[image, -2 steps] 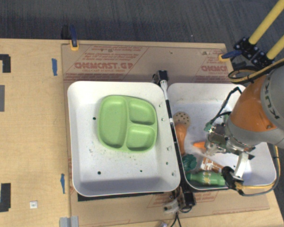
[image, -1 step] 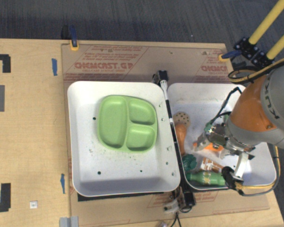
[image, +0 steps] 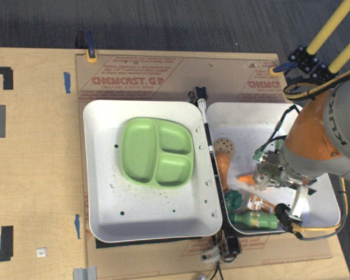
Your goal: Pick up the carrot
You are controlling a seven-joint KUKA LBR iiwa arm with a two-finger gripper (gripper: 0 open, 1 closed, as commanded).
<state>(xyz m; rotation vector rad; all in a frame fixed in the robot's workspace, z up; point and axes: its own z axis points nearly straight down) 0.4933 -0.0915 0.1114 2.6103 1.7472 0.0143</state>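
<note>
The arm (image: pixel 315 136) hangs over the right bin (image: pixel 245 112); the left bin (image: pixel 99 168) holds a green tray (image: pixel 157 150). The carrot (image: pixel 223 164) lies by the divider, left of the gripper (image: pixel 268 177), whose grip I cannot tell. A green bottle (image: pixel 254 219) crowds close, so a snatch may catch clutter or wall.

- Floor (image: pixel 163 10): dark grey carpet, far side of bench.
- Bench (image: pixel 35 156): pale wood, black tape marks.
- Cardboard sheet (image: pixel 175 74): brown, red print, clamped.
</note>
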